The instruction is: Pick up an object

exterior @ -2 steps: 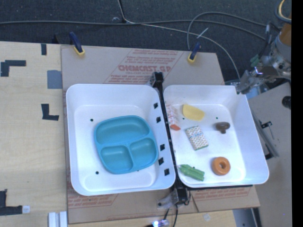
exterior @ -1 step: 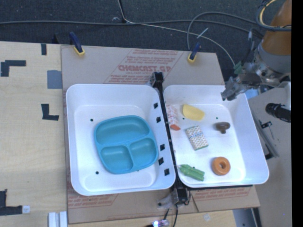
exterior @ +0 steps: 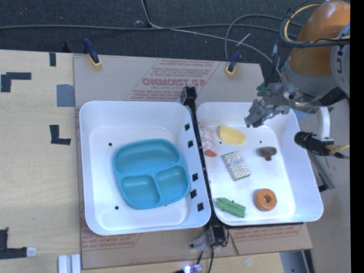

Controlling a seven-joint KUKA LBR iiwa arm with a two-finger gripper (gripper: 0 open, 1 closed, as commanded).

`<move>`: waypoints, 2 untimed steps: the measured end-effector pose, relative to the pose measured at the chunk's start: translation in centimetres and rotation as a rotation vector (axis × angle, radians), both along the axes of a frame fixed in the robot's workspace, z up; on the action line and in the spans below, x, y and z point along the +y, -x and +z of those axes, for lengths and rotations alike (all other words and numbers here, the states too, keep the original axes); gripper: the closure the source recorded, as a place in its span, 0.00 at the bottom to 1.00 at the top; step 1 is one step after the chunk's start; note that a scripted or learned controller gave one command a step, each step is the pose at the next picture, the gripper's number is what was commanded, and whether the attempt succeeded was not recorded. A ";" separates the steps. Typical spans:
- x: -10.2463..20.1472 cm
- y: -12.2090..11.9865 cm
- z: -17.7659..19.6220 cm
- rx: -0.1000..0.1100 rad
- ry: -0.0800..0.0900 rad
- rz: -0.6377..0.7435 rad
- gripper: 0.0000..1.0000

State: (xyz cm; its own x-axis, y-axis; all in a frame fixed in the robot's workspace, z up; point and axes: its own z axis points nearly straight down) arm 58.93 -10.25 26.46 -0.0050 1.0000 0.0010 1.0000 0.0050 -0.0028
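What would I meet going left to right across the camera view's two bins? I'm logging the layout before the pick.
Blue divided tray → green toy → patterned packet → orange ring. The yellow piece and brown piece overlap these in the order, so I leave them out, and the tool too.
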 end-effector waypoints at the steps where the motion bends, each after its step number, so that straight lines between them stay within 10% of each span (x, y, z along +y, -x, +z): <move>1: 4.5 -0.1 -0.4 -0.001 0.001 -0.001 1.00; 2: 9.5 0.5 -2.1 0.000 0.001 0.000 1.00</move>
